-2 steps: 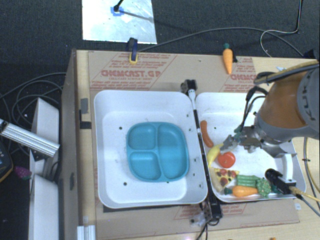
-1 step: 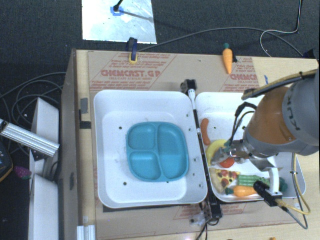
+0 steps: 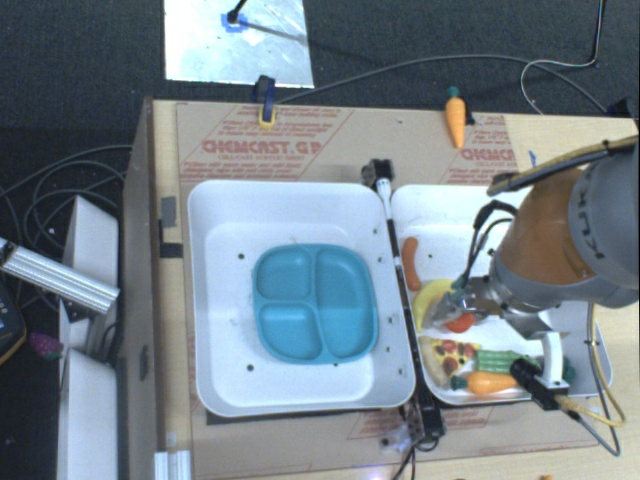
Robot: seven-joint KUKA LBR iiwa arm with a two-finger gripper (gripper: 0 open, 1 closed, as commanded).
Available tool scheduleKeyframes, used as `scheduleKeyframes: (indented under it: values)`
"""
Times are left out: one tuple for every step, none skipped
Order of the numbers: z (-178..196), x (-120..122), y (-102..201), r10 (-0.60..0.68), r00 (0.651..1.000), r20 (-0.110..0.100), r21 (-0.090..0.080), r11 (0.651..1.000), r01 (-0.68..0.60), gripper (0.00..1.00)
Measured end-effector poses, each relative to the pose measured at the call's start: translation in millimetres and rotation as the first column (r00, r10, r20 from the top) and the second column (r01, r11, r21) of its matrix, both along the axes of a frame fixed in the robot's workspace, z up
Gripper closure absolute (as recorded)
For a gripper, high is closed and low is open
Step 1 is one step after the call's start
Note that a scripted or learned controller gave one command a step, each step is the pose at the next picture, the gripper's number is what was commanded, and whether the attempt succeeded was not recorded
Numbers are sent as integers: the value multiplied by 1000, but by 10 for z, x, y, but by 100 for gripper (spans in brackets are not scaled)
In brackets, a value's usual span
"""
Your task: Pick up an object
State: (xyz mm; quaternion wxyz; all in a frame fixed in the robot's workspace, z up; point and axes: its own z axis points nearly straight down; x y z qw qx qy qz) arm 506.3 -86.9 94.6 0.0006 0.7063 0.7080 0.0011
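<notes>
Toward the lower right of the frame, the grey arm (image 3: 570, 248) with its orange band reaches over the right bin (image 3: 440, 203), and we see the hand (image 3: 462, 306) low among the toy food there. We cannot tell whether the hand is released or clenched, since the wrist and cables cover much of it, and we see nothing plainly grasped. Its tip sits just beside a yellow banana (image 3: 432, 298) and over a small red piece (image 3: 460, 322). The red piece lies against the banana or just short of it; we cannot tell which.

Above and left of them, a reddish sausage (image 3: 410, 263) lies along the bin's left wall. Below the hand lie a pizza slice (image 3: 448, 352), a green vegetable (image 3: 497, 358) and an orange carrot (image 3: 488, 383), close together near the bin's lower edge.

The left bin (image 3: 230, 228) holds a blue divided plate (image 3: 315, 303), lying flat near its middle. On the cardboard-covered worktop (image 3: 300, 143), above the bins, a second carrot (image 3: 456, 120) lies right of centre, well apart from the hand. A blue and yellow clamp (image 3: 265, 100) grips the worktop's far edge.
</notes>
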Motion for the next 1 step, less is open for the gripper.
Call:
scheduleKeyframes:
  values:
    - [906, 393, 636, 2, 1000, 1, 0, 1000, -2, 100]
